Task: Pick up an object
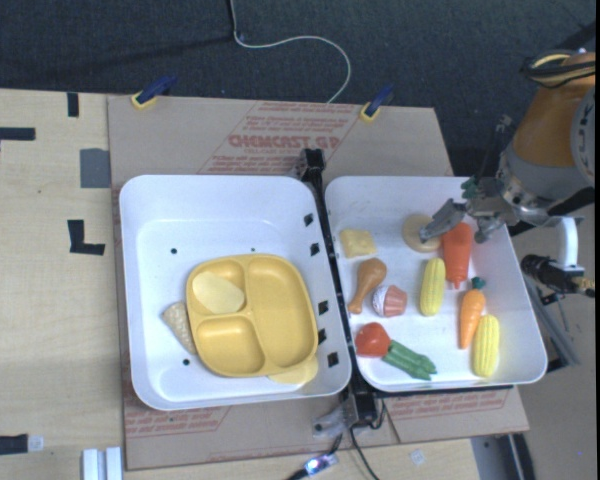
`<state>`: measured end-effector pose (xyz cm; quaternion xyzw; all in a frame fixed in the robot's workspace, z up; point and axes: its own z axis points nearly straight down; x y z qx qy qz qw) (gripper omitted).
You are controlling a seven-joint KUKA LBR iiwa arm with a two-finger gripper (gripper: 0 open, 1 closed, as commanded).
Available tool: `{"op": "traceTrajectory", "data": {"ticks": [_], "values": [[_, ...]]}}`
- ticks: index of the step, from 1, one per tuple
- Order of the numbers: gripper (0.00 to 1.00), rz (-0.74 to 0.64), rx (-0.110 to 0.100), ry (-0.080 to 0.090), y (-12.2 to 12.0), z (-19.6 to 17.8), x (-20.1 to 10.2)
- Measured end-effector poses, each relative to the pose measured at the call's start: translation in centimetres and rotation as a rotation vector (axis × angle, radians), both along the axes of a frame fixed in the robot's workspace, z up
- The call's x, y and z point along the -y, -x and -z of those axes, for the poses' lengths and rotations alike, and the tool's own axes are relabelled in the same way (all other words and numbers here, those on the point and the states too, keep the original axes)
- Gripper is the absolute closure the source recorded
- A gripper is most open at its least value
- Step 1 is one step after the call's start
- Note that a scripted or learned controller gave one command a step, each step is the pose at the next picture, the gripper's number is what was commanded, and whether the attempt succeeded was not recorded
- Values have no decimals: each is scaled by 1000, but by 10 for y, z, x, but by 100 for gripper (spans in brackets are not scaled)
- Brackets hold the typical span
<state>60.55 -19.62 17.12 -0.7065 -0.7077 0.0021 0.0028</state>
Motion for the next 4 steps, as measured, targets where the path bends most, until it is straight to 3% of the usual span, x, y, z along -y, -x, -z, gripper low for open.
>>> {"op": "traceTrajectory", "data": {"ticks": [1, 2, 3, 4], "values": [[0, -1, 2, 1, -1, 44, 1], [0, 0, 23, 8, -7, 62, 3], [100, -3, 28, 9, -8, 54, 2], [100, 0, 10, 2, -11, 10, -3]]}}
